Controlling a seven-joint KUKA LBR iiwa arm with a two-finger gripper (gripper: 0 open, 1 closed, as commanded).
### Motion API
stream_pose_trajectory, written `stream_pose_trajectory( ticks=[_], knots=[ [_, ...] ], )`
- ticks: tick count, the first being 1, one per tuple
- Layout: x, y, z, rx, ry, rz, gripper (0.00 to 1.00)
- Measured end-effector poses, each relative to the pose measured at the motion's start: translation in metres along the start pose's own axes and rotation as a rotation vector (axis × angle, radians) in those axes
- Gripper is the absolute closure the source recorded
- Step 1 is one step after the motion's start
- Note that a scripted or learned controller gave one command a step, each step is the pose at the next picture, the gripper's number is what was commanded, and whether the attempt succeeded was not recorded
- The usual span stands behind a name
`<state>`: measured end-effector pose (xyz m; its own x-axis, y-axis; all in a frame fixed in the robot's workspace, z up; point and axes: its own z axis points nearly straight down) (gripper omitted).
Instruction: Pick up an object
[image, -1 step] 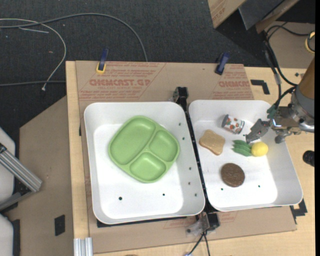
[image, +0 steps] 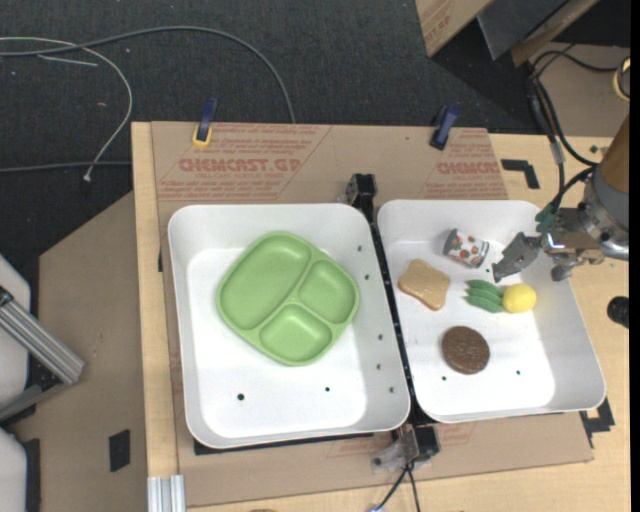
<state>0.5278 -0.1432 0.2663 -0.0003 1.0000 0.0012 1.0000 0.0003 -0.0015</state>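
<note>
**Gripper poised over the right bin, nothing held**

I see the left shallow white bin (image: 200, 390) carrying a light green plastic plate with three compartments (image: 288, 297). The right shallow white bin (image: 570, 380) holds the small things. The grey arm's two-finger gripper (image: 512, 262) hangs over that bin's upper right part, fingers spread apart with nothing between them. Near them lie a round brown cookie (image: 466, 350), a tan slice of toast (image: 425, 285), a small red-and-white printed can on its side (image: 466, 247), a green leafy toy piece (image: 484, 294) touching a yellow lemon-shaped toy (image: 518, 298).
</note>
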Motion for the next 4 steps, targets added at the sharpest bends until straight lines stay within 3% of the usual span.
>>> stream_pose_trajectory(
  ticks=[3,4],
  knots=[
    [0.009,-0.016,0.158,0.006,0.003,0.001,0.0],
    [0.009,-0.014,0.144,-0.002,0.001,0.001,1.0]
  ],
)
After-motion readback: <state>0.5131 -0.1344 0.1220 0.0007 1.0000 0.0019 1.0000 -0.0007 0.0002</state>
